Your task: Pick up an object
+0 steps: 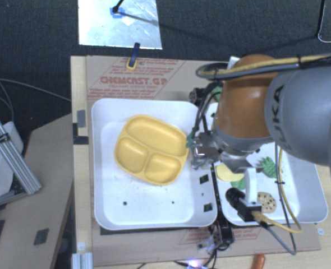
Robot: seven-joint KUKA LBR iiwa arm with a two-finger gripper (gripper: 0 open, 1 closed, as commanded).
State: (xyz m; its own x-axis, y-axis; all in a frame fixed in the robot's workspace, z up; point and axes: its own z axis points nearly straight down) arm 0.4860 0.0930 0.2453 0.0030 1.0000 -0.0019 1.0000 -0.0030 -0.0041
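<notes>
A yellow plate with three compartments (pixel 150 149) lies in the left white bin (pixel 154 214), toward its back right. My gripper (pixel 198 152) hangs low over the divide between the two bins, right beside the plate's right edge, under the orange band of the wrist. Nothing shows between its fingers. In the right bin (pixel 314 203), partly hidden by the arm, lie a flat yellow piece (pixel 227 174), a green leafy item (pixel 268 166) and a brown speckled cookie (pixel 266 202).
The grey arm covers most of the right bin's back half. A cardboard sheet (pixel 137 77) lies under the bins, with a small blue and yellow item (pixel 133 56) on it. A shiny panel (pixel 119 14) sits on the floor behind.
</notes>
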